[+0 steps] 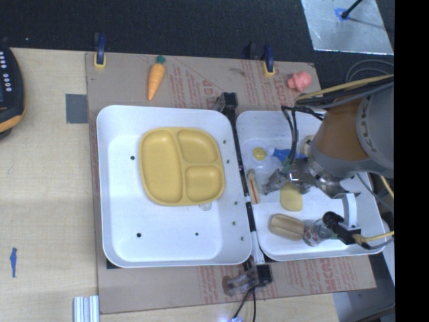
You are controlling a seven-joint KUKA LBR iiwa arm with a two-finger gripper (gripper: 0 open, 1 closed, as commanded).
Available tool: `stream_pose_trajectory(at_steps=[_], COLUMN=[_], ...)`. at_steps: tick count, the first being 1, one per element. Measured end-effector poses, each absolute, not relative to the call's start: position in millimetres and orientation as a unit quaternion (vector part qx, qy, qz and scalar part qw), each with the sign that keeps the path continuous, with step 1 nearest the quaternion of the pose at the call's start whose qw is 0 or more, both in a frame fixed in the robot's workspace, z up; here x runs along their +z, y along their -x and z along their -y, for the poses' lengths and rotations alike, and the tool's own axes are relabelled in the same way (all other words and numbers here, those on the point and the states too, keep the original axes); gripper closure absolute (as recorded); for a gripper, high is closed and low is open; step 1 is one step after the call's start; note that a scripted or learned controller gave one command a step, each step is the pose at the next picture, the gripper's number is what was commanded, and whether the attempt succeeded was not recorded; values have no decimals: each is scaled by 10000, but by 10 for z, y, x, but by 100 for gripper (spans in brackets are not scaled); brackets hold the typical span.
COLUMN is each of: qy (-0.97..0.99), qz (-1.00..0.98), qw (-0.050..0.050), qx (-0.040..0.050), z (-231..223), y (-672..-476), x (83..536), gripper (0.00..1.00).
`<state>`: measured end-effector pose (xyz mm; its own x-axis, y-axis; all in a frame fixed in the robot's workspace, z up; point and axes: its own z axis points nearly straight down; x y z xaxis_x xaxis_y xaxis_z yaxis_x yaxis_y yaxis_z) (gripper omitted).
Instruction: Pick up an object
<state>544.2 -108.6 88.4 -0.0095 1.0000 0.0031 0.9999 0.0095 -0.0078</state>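
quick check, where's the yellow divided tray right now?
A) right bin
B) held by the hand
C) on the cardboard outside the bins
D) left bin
D: the yellow divided tray lies flat in the left bin, away from the hand, which is over the right bin.

KUKA iiwa arm (365,129): bulky rounded grey housing at 3 o'clock of view, smooth matte shell. Broad orange band (337,131) wraps segment above wrist, dull copper tone under shade. Wrist section below band grey, metallic, stepped rings. Black cables (293,129) loop loose along band's 9 o'clock side. Gripper (280,178): small silver-grey metal assembly, angular, glinting parts; fine detail blurred. Pale yellowish strip runs across upper housing toward 2 o'clock. Screws, markings too small to tell.
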Motion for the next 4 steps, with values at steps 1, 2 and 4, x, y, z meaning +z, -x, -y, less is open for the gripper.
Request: stream_pose_trajectory(at_steps=[1, 2, 4], qy=[7072, 7046, 7055], qz=[7070, 7096, 7087], qw=[29, -10, 19], qx=[24, -9, 14], z=[1456, 1330, 1459], y=[-5018, -5598, -5288], x=[914, 925, 1022], gripper=[0, 0, 100])
